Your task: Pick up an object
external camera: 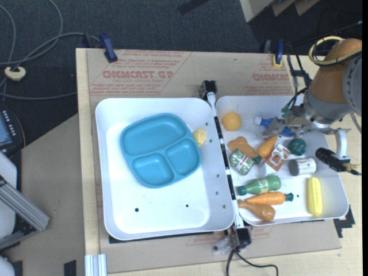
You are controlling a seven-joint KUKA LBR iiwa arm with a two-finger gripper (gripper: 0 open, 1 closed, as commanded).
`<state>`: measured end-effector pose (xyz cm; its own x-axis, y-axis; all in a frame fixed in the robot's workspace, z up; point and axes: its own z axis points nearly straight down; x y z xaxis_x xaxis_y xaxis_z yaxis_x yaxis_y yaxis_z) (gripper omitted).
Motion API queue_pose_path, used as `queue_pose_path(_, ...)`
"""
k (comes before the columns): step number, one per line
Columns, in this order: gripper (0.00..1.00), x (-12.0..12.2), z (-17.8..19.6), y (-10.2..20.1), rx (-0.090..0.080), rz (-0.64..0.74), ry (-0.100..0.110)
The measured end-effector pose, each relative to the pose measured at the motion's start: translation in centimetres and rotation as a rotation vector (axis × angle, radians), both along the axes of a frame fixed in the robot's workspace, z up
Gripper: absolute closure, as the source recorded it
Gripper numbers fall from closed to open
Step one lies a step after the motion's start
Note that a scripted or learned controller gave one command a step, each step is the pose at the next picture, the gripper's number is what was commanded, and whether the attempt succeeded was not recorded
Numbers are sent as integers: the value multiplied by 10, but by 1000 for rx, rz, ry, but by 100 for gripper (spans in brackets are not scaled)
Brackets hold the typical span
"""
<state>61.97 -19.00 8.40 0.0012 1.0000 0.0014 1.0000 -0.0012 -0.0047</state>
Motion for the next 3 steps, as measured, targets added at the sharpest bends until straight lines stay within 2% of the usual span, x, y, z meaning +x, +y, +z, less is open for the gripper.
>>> queue_pose_path(1,100,3,12,0,-2,1,-7)
queue_pose_path(2,0,3,11,0,-2,1,-6)
queue_pose_path(3,0,-61,0,7,1,-1,0)
